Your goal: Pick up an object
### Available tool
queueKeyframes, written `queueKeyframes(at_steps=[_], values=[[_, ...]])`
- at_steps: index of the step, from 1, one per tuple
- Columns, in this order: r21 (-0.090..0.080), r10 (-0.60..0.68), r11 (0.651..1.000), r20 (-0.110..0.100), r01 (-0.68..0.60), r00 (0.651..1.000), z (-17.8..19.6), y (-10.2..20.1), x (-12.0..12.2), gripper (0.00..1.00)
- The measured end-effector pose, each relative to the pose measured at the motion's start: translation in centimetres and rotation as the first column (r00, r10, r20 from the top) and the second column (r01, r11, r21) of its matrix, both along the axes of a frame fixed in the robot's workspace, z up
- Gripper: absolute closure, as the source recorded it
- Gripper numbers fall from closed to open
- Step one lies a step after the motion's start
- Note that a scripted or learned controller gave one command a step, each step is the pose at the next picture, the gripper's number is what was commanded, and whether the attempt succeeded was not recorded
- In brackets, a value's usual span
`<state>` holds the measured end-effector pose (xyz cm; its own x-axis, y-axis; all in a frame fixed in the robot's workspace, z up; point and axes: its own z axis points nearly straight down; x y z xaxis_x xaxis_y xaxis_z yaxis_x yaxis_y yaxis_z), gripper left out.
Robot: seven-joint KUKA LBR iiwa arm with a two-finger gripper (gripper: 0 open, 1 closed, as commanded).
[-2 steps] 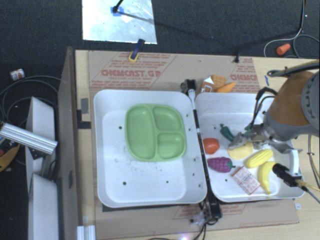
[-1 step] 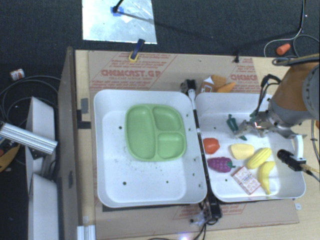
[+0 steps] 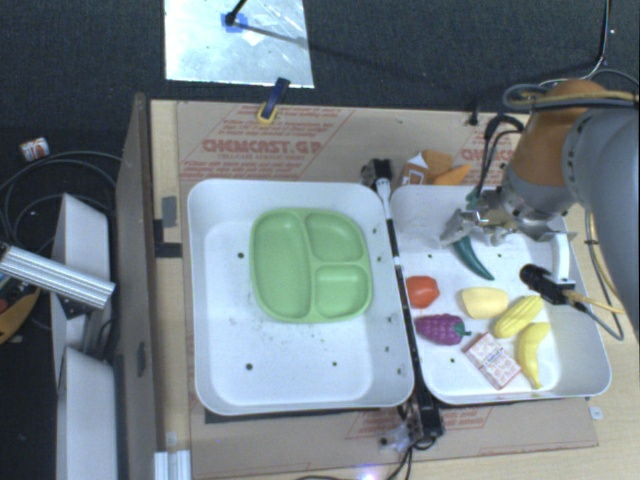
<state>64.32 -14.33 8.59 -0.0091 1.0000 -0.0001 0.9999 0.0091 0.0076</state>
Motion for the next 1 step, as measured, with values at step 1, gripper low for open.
queueKeyframes(at_steps=[1], values=[[-0.001, -0.002, 1.0, -0.001, 0.002, 1.0, 1.05, -0.28, -0.17, 1.0]])
